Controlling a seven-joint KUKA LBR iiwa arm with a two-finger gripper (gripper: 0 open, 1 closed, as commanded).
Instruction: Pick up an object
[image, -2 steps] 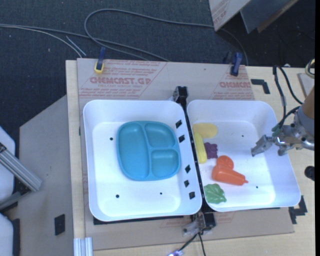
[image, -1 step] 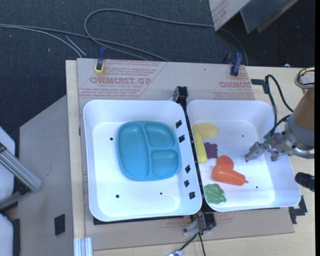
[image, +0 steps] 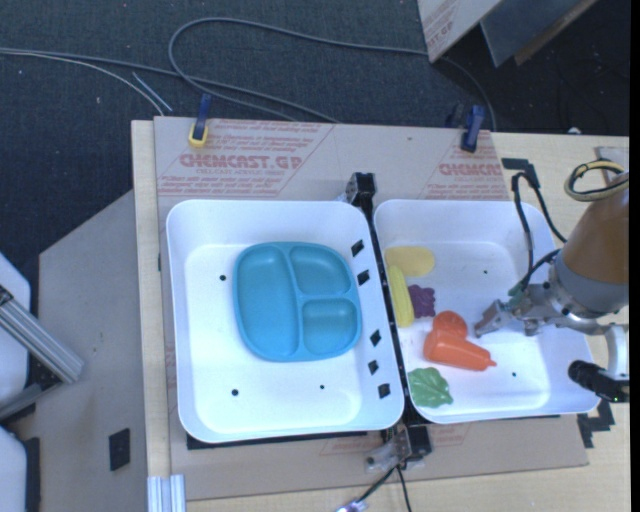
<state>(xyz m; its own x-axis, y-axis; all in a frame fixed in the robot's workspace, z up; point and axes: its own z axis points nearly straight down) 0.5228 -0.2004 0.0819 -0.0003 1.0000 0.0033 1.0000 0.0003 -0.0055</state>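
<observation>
Just left of the tool (image: 497, 320), an orange carrot toy (image: 455, 349) is lying in the right bin (image: 520, 395), apart from it; bare floor is showing toward the right wall.

Bench (image: 250, 150) bears two white bins: left bin (image: 190, 330); right bin (image: 470, 215).

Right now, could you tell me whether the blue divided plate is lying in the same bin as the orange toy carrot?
No, the blue divided plate lies in the left bin, while the orange toy carrot lies in the right bin.
</observation>
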